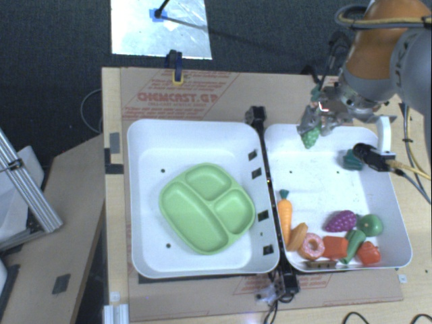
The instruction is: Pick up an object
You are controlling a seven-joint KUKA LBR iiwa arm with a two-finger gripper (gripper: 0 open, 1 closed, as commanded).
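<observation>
With the tool (312, 128) pinching a small green toy (311, 138) above the right bin (395, 201), we judge the lift underway; next, raise it clear.

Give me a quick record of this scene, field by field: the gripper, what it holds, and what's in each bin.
gripper: above the right bin's far edge
held: small green item between its fingers
left bin: green divided plate
right bin: carrot, donut, purple grapes, red and green toy foods by the near edge, teal item at the far right
</observation>
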